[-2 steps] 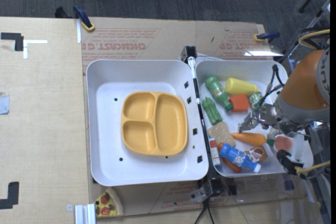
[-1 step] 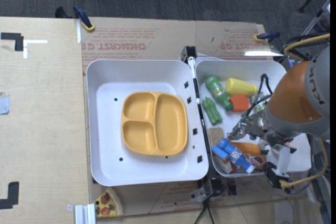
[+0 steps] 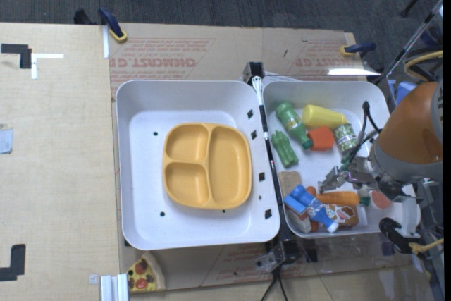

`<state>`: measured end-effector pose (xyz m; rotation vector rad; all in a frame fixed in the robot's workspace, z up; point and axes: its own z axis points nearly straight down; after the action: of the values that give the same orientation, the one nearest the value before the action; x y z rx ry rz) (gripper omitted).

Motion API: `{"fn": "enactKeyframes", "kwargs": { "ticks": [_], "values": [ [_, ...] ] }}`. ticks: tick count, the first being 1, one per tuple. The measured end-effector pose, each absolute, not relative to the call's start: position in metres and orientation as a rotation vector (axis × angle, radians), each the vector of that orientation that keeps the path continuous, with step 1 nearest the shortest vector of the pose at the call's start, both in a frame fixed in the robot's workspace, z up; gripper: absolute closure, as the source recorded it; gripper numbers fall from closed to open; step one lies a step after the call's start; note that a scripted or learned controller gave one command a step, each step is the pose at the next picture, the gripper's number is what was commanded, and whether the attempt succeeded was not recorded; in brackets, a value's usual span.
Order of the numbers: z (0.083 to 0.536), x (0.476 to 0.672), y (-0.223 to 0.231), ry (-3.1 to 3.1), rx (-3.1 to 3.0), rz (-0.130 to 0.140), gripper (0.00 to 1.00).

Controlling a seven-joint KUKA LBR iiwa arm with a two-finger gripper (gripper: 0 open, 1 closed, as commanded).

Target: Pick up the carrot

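The carrot [image 3: 337,199] is a short orange stick. It lies flat near the front of the right bin [image 3: 373,89], among other toy foods. My gripper [image 3: 347,179] hangs low over the bin, just behind and above the carrot, at the end of the grey arm with its orange band [image 3: 421,125]. The wrist hides the bin's right side. Nothing shows lifted off the bin floor.
Around the carrot lie a blue piece [image 3: 301,199], a white and red bottle [image 3: 330,219], a tan slice [image 3: 289,180], a green bottle [image 3: 291,120], a yellow piece [image 3: 323,114], an orange block [image 3: 321,139] and a can [image 3: 344,137]. The left bin [image 3: 134,151] holds a yellow divided plate [image 3: 208,166].
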<state>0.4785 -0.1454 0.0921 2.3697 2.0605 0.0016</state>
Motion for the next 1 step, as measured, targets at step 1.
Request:
{"fn": "enactKeyframes", "kwargs": {
  "ticks": [1],
  "values": [
    [0.0917, 0.4785, -0.1548, 2.496, 1.907, 0.001, 0.00]
  ]
}}
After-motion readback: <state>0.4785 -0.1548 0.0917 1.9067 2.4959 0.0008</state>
